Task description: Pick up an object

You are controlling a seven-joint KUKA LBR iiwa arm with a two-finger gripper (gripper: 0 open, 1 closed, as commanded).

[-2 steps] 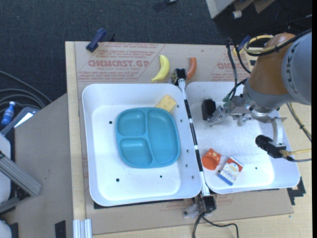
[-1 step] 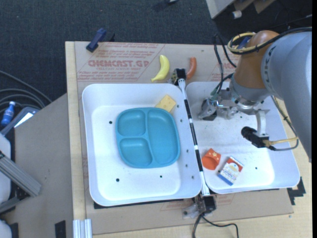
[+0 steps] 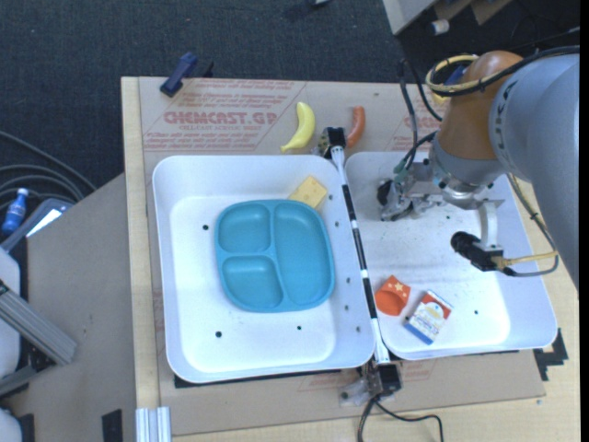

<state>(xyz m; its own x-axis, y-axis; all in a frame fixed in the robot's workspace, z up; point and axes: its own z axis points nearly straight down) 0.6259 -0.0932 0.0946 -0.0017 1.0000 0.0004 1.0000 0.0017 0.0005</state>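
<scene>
A: Which way should the arm (image 3: pixel 515 109) go from here?

B: I'd judge the best bet is one of the loose pieces in the right bin (image 3: pixel 525 330): the orange block (image 3: pixel 394 296) or the small printed box (image 3: pixel 428 316), which sit just beside each other near the front edge. Settle on one and come down squarely so the neighbour isn't knocked.

A: And the jaws (image 3: pixel 402 196)?

B: They hang over the back-left of that bin; I cannot tell if they're open or closed. Both pieces lie well apart from them, toward the front of the counter (image 3: pixel 221 118).
</scene>
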